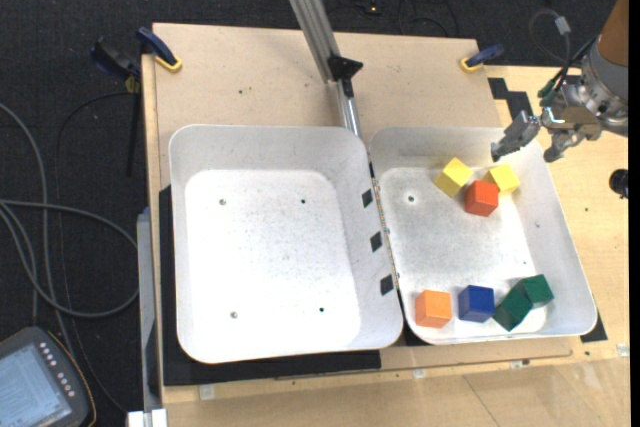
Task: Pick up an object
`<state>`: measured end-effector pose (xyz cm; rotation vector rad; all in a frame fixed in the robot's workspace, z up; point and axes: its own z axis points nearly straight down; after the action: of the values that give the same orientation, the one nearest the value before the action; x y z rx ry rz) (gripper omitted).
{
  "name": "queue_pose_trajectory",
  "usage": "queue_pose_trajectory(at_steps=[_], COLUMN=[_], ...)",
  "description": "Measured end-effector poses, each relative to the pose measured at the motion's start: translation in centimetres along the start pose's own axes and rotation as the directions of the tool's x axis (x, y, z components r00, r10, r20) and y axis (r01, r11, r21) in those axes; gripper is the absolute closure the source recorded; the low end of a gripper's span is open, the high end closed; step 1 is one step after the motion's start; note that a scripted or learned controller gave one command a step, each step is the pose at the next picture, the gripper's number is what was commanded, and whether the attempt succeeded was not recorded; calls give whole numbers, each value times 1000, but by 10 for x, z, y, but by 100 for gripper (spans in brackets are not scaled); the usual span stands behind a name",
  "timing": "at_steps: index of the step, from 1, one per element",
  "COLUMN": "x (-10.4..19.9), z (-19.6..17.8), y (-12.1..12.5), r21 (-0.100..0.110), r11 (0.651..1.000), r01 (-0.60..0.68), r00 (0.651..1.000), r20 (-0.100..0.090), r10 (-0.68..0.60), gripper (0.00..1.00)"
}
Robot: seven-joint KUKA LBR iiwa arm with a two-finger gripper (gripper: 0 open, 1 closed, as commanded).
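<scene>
Two speckled white bins [270,245] sit on a tan counter [250,75], holding yellow [453,176], red [482,197], orange [433,308], blue [477,303] and green blocks [525,301].

arm [612,65] cut off by right edge, tablet [35,383] cropped at bottom-left corner

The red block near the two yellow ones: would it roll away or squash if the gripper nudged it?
The red block looks like a flat-faced cube, so it would probably slide, not roll. It appears rigid, so squashing seems unlikely. A nudge might bump the adjacent yellow blocks.
</scene>
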<state>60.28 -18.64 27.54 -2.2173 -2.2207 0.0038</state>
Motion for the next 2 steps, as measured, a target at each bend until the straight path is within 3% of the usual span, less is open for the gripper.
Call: queue_pose_trajectory(at_steps=[1, 2], x=[0, -5], z=[-3, 42], y=[1, -1], r21=[-4, 0], r11=[1000, 1000], r01=[2, -3], r00=[1000, 1000], r20=[2, 1], r10=[-2, 3], gripper=[0, 0])
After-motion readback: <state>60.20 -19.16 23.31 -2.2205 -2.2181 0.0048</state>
